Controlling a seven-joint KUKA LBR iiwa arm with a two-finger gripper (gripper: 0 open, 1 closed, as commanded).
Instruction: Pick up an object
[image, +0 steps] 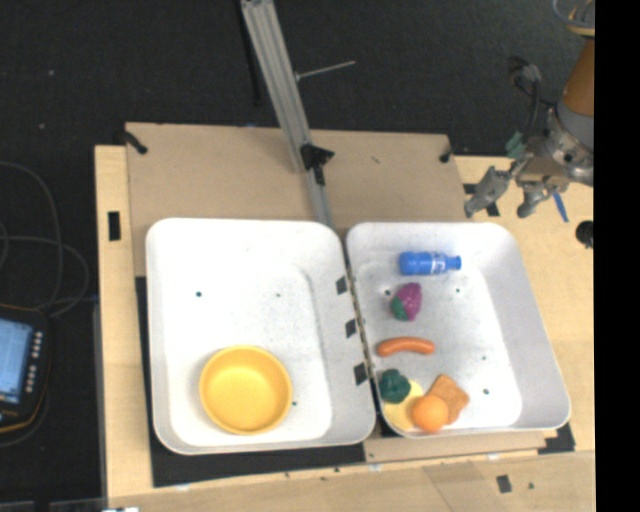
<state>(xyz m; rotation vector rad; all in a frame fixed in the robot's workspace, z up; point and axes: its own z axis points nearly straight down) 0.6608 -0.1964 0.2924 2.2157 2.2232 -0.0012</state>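
Note:
The right bin (520, 300) holds a blue bottle (429, 263) lying on its side near the far wall, a purple and green toy (406, 301) below it, and an orange sausage-shaped piece (405, 347) at mid-bin. At the near edge lie a dark green piece (393, 384), an orange ball (430, 413) and a tan piece (450, 395) on a pale yellow shape. My gripper (507, 200) hangs open above the bench just beyond the right bin's far right corner, with nothing between its fingers.
The left bin (200, 260) holds a yellow bowl (245, 389) near its front. A slanted metal pole (285, 100) rises behind the bins. A handheld screen (15, 365) lies off the bench at the left.

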